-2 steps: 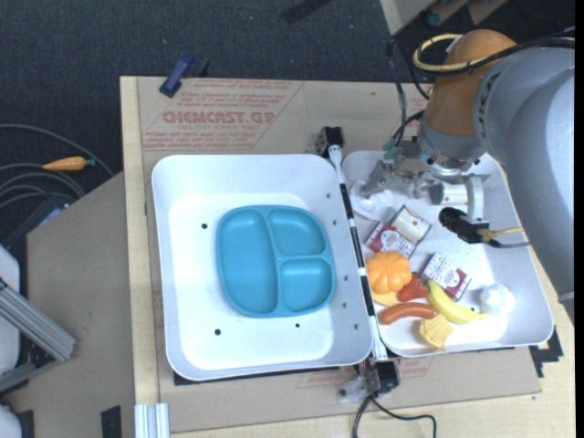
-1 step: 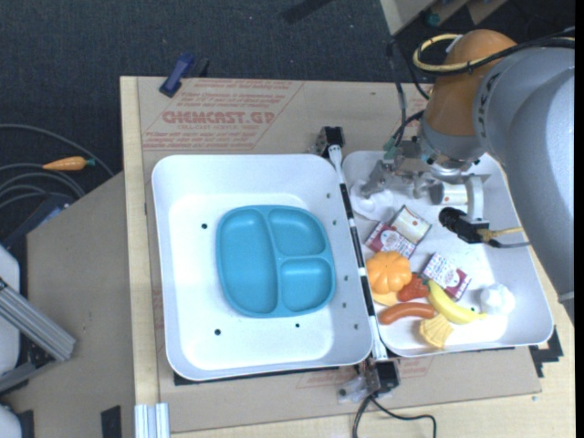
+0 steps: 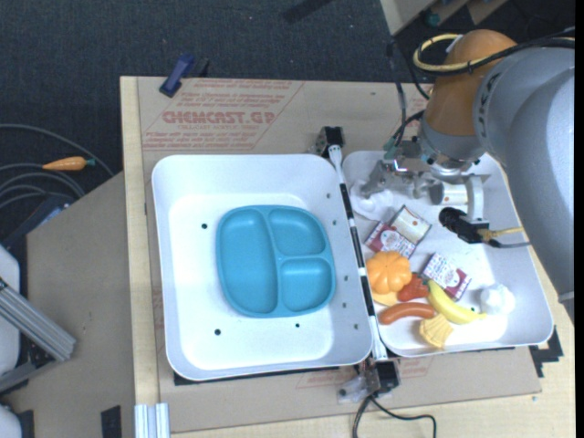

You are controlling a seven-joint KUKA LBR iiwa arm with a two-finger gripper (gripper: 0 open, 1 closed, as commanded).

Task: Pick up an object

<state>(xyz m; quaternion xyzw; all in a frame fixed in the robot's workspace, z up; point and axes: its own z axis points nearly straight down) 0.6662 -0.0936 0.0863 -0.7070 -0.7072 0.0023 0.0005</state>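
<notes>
Dark carpet surrounds a bench topped with a cardboard sheet (image 3: 228,117) printed in red lettering. Two shallow white bins sit side by side on it, their inner rims touching.

Left bin (image 3: 182,190): contains one blue divided plate (image 3: 274,260) with three compartments, lying flat near the centre.

Right bin (image 3: 525,322): contains a cluster of small items in its near half. An orange toy pumpkin (image 3: 388,273) lies against the inner rim. A toy sausage (image 3: 407,313) lies just in front of it. A toy banana (image 3: 453,306) lies to the right of the sausage, with a yellow corn-like piece (image 3: 436,333) beside it. Two red-and-white packets (image 3: 392,236) (image 3: 447,273) lie between the pumpkin and the arm. A small white object (image 3: 495,297) sits near the outer rim.

Arm: the grey arm with its orange band (image 3: 465,80) reaches over the far half of the right bin. The gripper (image 3: 399,186) points down near the bin's far inner corner. Whether it is spread or pressed together cannot be determined, and no item is visibly between its tips.

A blue clip (image 3: 178,75) lies at the cardboard's far edge.
</notes>
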